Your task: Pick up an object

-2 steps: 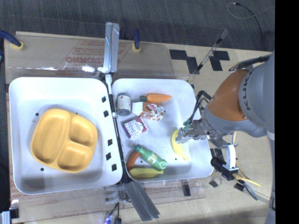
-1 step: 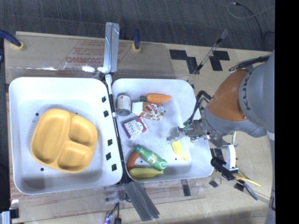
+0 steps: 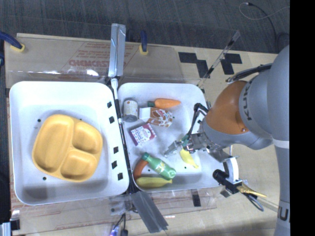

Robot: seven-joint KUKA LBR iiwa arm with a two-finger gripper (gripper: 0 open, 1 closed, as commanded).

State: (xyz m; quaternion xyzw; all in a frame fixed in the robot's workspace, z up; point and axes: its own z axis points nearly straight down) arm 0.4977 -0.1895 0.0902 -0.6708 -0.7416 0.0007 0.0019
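Gripper (image 3: 183, 146) low in right bin (image 3: 189, 90), above small yellow piece (image 3: 189, 158); finger state unclear. Risk: piece slips aside, bin wall close.

A divided tray (image 3: 67, 147) lies in the left bin (image 3: 19, 132), while the right bin (image 3: 187, 90) beside it holds a can (image 3: 130, 109), a carrot (image 3: 167, 103), two packets (image 3: 142, 133) in the middle, and a bottle (image 3: 159, 165) over a banana (image 3: 152, 182) at the near edge.

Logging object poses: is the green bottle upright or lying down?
Lying down: the green bottle rests on its side in the right bin.
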